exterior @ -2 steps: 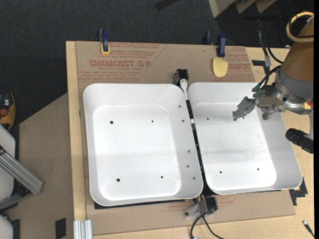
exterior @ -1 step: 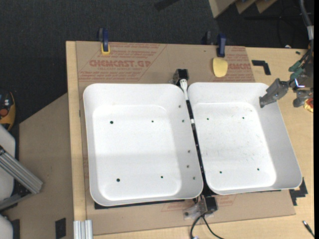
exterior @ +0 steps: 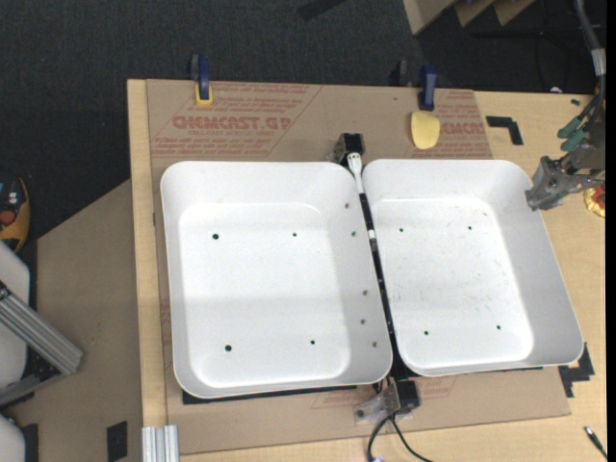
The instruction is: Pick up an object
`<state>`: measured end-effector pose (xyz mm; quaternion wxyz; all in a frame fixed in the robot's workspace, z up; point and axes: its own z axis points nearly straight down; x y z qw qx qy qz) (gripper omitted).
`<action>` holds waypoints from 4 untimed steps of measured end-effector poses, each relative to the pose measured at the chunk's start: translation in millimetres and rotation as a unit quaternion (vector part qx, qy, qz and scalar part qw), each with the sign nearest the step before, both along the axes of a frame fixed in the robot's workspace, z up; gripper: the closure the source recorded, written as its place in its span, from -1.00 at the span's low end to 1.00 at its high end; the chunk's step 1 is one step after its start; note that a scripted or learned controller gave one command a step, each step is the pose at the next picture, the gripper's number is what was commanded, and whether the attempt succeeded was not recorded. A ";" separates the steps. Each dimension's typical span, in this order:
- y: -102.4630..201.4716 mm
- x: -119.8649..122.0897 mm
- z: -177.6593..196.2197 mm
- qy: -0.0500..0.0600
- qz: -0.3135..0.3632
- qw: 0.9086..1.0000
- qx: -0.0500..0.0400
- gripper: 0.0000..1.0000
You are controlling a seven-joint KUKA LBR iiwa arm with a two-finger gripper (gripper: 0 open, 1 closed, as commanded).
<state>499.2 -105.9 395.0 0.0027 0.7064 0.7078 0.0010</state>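
Observation:
Two shallow white bins sit side by side on the brown board, the left bin (exterior: pixel 192 287) and the right bin (exterior: pixel 549 287). My gripper (exterior: pixel 551 187) shows as a small grey shape at the far right, just outside the upper right rim of the right bin. Teal and grey parts (exterior: pixel 580 133) rise above it toward the frame edge. A pale yellow object (exterior: pixel 424 129) lies on the board behind the right bin, well to the left of the gripper.
Two blue clamps (exterior: pixel 201 70) (exterior: pixel 427 85) hold the board's back edge. A black bracket with a cable (exterior: pixel 350 148) runs down the gap between the bins. Metal framing (exterior: pixel 38 340) stands at the lower left.

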 end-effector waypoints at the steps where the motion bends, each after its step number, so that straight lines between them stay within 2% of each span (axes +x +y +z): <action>1: 55.1 20.3 -122.6 0.009 0.002 1.000 0.003 1.00; 2: 84.0 18.2 26.7 -0.007 0.002 1.000 0.002 1.00; 3: 144.5 69.7 -92.9 0.008 0.002 1.000 0.002 1.00; 4: 175.7 113.6 -132.8 0.002 0.001 1.000 0.001 1.00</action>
